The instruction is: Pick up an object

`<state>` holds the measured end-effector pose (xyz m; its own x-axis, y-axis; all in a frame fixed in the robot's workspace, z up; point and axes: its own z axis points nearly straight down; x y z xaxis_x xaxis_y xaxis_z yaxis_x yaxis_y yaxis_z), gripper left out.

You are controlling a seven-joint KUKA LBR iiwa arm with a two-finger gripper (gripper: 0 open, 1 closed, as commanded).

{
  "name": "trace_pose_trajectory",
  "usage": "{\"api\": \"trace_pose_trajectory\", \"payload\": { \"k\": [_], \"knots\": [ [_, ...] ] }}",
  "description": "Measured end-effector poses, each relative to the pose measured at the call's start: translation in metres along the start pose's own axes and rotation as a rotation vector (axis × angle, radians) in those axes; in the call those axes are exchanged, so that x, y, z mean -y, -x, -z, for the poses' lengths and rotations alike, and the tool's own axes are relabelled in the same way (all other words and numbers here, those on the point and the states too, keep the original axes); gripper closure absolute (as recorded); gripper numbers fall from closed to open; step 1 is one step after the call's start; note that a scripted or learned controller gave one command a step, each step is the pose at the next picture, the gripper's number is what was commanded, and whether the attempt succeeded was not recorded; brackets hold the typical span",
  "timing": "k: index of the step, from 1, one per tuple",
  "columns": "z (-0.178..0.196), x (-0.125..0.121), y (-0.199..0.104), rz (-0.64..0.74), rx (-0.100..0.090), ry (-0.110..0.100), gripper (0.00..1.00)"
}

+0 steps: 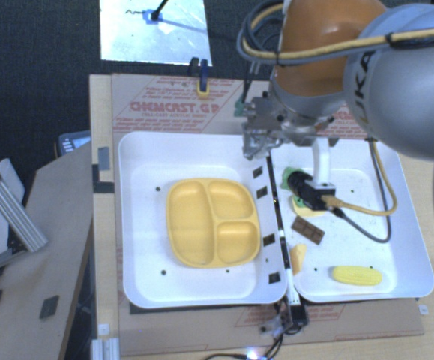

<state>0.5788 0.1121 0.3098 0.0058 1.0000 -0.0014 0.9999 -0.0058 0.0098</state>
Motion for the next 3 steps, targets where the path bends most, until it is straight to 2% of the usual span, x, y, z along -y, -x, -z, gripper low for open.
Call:
{"api": "trace_pose_trajectory", "payload": {
  "k": [1,2,3],
  "knots": [
    [0.155,0.014,-0.009,0.011,-0.007,0.011,1.0],
    [0.052,0.073,-0.103,0.021,-0.002,-0.02,1.0],
    [0.117,0.092,-0.104,0.013,-0.005,-0.004,1.0]
  ]
}}
